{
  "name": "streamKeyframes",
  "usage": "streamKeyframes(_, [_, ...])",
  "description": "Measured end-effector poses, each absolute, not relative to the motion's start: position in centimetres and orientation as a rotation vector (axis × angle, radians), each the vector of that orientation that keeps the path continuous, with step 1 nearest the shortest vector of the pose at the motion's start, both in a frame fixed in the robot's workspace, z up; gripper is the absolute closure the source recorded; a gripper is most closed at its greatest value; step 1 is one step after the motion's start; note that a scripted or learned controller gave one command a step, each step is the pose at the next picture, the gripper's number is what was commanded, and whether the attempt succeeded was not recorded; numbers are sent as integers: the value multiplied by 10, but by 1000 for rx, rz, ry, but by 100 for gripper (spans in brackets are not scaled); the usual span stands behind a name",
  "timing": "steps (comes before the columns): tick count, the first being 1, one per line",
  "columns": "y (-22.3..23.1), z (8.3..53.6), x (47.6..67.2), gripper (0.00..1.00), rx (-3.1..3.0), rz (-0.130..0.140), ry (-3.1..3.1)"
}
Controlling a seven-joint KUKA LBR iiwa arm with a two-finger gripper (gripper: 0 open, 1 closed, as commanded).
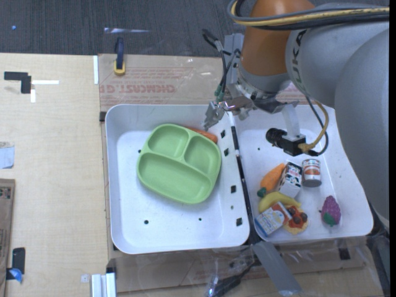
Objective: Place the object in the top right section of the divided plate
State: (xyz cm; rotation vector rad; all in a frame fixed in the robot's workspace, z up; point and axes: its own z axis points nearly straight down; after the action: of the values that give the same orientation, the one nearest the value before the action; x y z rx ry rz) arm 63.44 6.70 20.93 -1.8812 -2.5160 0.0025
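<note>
Camera view, looking down at a slant on a table that carries two white bins side by side. The left bin [124,228] holds a green divided plate [179,163] with three sections: one large along its lower left, two smaller along its upper right edge. The plate is turned, so its top right section [203,153] sits toward three o'clock from the plate's middle.

The grey arm with its orange band reaches in from the right. Its end effector [216,112] hangs over the divider between the bins, just beyond the plate's one o'clock edge. Whether it is open or closed cannot be told, and nothing can be seen gripped.

An orange object [206,133] lies in the left bin, just beside the plate's upper right rim and mostly hidden by it. It sits at about seven o'clock from the end effector, very near. Its long axis appears to follow the rim, from ten o'clock toward four o'clock. This is likely the task's object, not yet on the plate.

The right bin [352,184] holds assorted toy food.

Readable writing: mirrored red lettering on the cardboard [161,82] behind the bins, seemingly "CHEMCAST".
</note>
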Motion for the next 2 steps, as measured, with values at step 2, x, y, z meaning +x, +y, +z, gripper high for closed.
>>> streamKeyframes(2, [11, 235, 618, 100, -1749, 3, -2610])
